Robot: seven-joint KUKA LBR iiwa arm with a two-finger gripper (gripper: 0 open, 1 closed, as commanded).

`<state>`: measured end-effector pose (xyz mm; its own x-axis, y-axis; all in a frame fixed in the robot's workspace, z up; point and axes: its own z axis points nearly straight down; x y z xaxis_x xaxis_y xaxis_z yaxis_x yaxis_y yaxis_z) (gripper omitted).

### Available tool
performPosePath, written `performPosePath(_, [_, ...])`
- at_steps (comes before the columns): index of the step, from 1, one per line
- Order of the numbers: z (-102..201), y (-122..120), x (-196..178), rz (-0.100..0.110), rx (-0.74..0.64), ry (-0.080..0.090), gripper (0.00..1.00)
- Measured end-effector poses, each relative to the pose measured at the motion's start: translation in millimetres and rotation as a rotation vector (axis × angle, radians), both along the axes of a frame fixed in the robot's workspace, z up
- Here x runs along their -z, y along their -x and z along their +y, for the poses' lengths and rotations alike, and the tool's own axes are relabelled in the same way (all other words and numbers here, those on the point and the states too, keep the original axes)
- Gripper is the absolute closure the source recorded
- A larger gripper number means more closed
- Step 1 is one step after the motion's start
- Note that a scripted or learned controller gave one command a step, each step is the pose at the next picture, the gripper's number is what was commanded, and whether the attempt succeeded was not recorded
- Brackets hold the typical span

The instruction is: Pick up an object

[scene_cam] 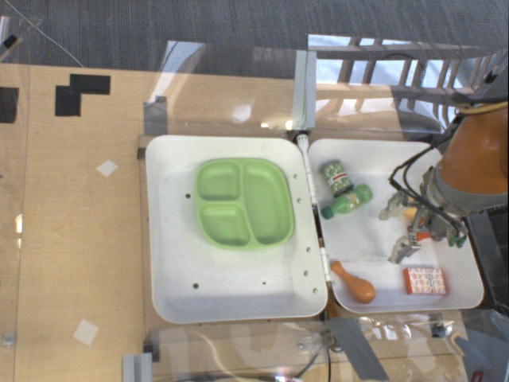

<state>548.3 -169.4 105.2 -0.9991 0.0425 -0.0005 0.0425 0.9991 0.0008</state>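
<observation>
Hanging over the right bin (469,289), the gripper (399,229) has its two metal fingers (391,209) spread apart, released, with nothing between them; they hover above bare white floor. The grey arm with its orange band (477,161) rises behind it to the right.

Far to the gripper's left, in the left bin (167,277), lies a light green divided plate (243,203), smooth plastic with rounded corners and three compartments. The left bin's floor is white and dotted with a few small dark holes.

Nearer on the gripper's left, inside its own bin, a small dark can with a patterned label (336,177) lies just beside a green bottle (348,200), the two close or touching. Below and to the gripper's left rests an orange drumstick-shaped toy (353,282) by the bin's lower edge. Just below the gripper, slightly right, a small red and white box (424,280) lies flat.

Both bins sit on a pale wooden bench (71,253) with black markings (79,92) far left; dark grey carpet (238,6) stretches beyond.
</observation>
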Motion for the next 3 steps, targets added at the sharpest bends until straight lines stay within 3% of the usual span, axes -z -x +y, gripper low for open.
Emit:
performPosePath(1, [1.1, -5.4, -16.2, -0.016, -0.008, 0.004, 1.00])
performPosePath(2, [23.0, 15.2, -104.2, -0.015, 0.196, 0.002, 1.00])
performPosePath(3, [52.5, 51.1, -106.4, -0.005, 0.769, -0.001, 1.00])
